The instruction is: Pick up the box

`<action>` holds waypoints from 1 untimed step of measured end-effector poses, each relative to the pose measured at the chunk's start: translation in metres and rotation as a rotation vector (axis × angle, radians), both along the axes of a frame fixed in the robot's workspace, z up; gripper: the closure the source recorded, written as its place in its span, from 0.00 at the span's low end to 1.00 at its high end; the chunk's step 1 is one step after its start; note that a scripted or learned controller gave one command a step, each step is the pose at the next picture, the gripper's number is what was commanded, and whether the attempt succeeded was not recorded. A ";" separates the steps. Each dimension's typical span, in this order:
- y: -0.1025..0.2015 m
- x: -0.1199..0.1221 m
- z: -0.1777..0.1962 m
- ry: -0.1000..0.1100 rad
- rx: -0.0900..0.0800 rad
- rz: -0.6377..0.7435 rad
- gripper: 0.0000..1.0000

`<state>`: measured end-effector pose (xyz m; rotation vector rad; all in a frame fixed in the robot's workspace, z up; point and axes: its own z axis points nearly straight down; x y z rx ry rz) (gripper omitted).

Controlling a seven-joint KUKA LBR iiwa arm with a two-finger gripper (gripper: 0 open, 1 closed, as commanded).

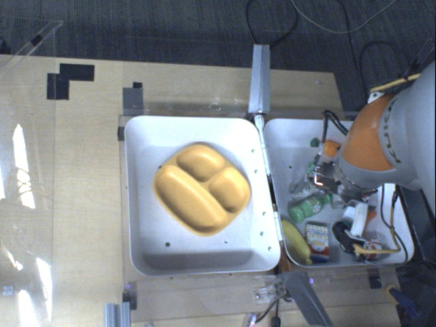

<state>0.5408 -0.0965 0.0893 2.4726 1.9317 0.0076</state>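
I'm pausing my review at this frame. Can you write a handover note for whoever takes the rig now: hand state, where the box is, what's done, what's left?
Hand: low inside the right bin, over a green bottle; its grip can't be read from this view.
Box: lying near the bin's front edge beside the banana, apart from the hand.
Done: arm is in the correct bin.
Left: shift to the box, grasp it, lift it.

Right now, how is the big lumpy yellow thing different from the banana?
The lumpy thing is far bigger than the banana. It has three rounded lobes; the banana is slim and curved. It lies alone in the left bin; the banana lies in the crowded right bin. Both are yellow.
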 end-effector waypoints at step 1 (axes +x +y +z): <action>0.002 0.002 0.010 -0.002 0.002 0.005 1.00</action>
